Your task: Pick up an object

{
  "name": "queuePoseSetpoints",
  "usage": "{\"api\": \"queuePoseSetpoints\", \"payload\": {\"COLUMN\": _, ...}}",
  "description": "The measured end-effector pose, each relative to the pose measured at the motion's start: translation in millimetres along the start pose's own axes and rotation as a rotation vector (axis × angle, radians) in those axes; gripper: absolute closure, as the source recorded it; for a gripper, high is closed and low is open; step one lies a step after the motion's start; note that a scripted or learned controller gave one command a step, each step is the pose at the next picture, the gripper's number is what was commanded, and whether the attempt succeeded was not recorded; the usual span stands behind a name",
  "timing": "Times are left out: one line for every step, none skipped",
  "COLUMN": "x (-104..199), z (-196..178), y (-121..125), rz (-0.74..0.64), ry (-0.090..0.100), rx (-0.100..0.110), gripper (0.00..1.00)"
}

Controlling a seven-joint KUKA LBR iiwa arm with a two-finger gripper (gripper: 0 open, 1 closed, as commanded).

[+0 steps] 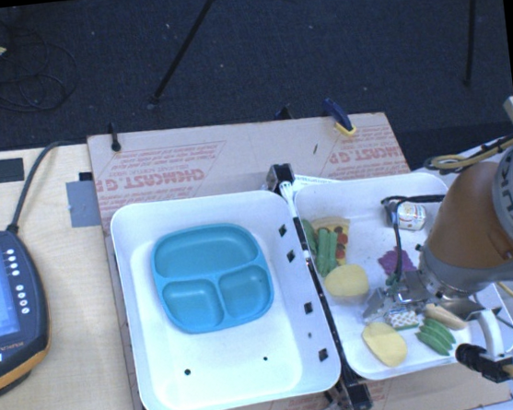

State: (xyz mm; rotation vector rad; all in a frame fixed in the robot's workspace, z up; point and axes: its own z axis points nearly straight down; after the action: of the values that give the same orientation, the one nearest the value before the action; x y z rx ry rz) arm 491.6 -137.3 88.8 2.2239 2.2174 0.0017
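Pincer (391, 306) — grip state unclear — hovers beside a pale yellow, rounded potato (347, 281).

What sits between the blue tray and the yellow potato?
In the camera view, the bins' adjoining white walls and a green vegetable lie between blue tray and yellow potato.

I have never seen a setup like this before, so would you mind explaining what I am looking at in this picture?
One camera fixed above a bench looks down at a slant. The grey and orange shape at the right is a robot arm; its end effector sits low in the right bin. That bin holds toy foods: a yellow potato-like piece, another yellow piece, green vegetables and something purple. The left bin holds a blue divided plate. A control tablet lies at the far left. I cannot tell whether anything is grasped.
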Motion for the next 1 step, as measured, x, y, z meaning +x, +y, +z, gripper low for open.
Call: {"api": "queuePoseSetpoints", "payload": {"x": -29.5, "z": 0.5, "y": 54.1, "rz": -0.005, "ry": 0.000, "rx": 0.001, "gripper": 0.00}}
